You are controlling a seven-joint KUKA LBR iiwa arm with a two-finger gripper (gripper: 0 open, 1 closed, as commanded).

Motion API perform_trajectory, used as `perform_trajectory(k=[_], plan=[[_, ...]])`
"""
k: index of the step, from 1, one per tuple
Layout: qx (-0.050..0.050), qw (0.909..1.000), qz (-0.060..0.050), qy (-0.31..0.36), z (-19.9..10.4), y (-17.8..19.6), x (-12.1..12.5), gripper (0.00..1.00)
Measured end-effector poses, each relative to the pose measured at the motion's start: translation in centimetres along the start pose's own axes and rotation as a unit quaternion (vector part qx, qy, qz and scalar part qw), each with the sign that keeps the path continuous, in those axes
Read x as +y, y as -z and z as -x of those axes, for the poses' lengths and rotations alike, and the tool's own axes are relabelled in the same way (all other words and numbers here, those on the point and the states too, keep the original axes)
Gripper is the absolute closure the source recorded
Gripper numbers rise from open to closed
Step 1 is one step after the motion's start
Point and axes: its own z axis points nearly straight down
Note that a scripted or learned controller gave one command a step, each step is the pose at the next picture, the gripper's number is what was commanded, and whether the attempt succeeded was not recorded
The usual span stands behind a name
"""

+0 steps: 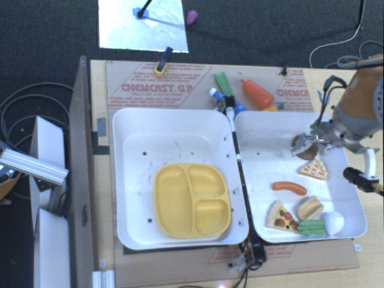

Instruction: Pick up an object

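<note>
Camera view
Gripper [305, 145]: low in the right bin [264, 161], near its far right side; whether it is wide or narrow cannot be told.
Pizza slice [314, 170]: just below the gripper, towards the near side.
Sausage [289, 188]: nearer still, a little left.
Bun [309, 208], second pizza slice [282, 216], green piece [312, 227], white egg [333, 222]: grouped at the near rim, well apart from the gripper.
Yellow tray [192, 200]: in the left bin [138, 161], far left of the gripper.
</note>
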Motion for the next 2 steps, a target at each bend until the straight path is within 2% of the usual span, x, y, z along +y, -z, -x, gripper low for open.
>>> perform_trajectory(k=[1, 2], plan=[[-0.001, 1.0, 0.003, 0.001, 0.1, -2.2, 2.3, 0.0], [0.001, 1.0, 0.008, 0.003, -0.2, -0.7, 2.6, 1.0]])
